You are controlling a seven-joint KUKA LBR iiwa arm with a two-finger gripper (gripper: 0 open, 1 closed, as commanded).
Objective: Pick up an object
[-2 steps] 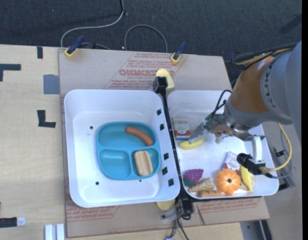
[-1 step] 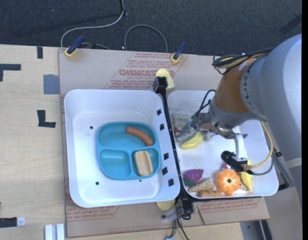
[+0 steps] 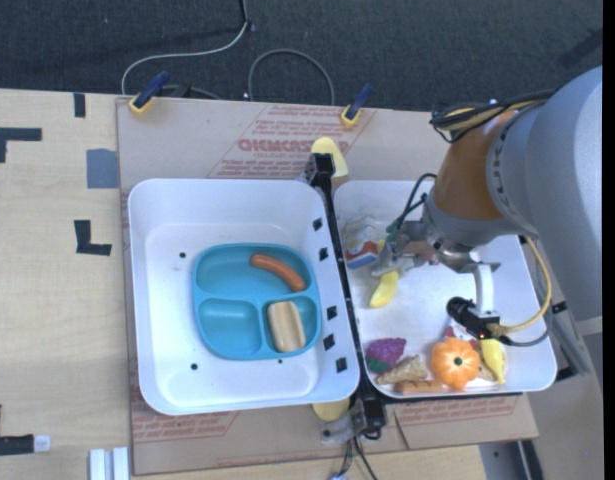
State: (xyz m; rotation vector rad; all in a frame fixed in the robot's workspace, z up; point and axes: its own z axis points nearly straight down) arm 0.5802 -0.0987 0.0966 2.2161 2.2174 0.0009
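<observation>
Nearest, in right bin [image 3: 517, 373]: orange pumpkin-like toy [image 3: 455, 362], purple grapes [image 3: 386, 350], pale wedge [image 3: 406, 370], yellow piece [image 3: 494, 358]. Further back, end effector [image 3: 399, 258] low over yellow banana-like piece [image 3: 384, 290]; finger opening impossible to tell, nothing seen gripped. In left bin [image 3: 147, 268]: blue divided tray [image 3: 249, 300] holding sausage [image 3: 278, 270] and bun [image 3: 285, 325]. Beyond, clamps on counter [image 3: 47, 298].
</observation>
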